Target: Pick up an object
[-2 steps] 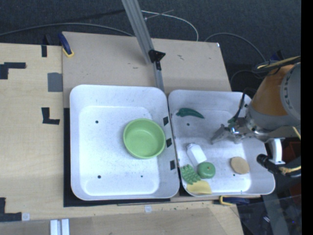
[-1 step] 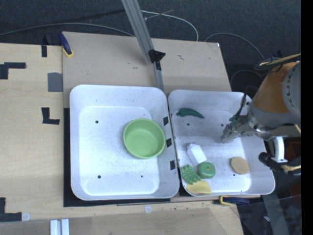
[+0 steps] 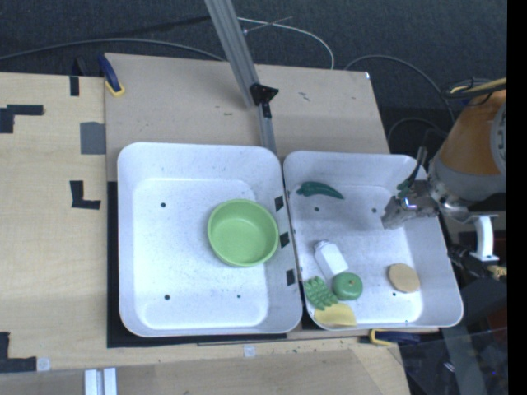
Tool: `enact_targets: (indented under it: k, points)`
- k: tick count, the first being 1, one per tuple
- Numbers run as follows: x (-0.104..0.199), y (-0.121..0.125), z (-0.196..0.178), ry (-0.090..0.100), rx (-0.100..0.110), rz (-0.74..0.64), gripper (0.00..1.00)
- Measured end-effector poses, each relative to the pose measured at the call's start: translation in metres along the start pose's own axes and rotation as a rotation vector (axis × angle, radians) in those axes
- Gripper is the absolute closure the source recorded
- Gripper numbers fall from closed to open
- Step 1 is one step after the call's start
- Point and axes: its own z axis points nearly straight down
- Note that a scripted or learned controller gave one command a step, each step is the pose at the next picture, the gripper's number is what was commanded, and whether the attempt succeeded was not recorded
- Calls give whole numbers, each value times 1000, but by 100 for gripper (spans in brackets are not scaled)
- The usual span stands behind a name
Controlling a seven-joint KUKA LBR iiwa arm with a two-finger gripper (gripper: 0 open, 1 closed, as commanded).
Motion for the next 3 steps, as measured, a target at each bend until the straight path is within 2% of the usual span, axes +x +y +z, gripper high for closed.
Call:
enact_targets:
  k: [2,3]
  points:
    - [0,-4,-94,-1,-2,0,100]
    - [52,-15,-95,2,4,-4,100]
